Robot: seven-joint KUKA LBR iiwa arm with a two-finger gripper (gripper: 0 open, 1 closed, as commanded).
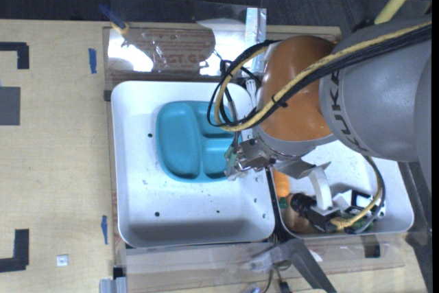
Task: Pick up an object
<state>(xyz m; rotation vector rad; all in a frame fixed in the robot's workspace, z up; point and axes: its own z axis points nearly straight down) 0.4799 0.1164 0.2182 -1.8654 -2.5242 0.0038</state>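
A teal, two-compartment dish (pixel 184 139) lies flat in the left white bin (pixel 192 223), toward its back and right of centre. My gripper (pixel 238 158) is low over the dish's right edge, close to the wall between the two bins. The grey arm with its orange band (pixel 295 92) reaches in from the right and hides the dish's right end. I cannot tell whether the gripper touches the dish.
The right bin (pixel 401 216) is mostly covered by the arm; a small orange thing (pixel 281 183) and a brownish thing (pixel 291 217) show at its left side. Crumpled clear plastic (pixel 164 51) lies behind the left bin. Bare wooden bench (pixel 48 168) stretches to the left.
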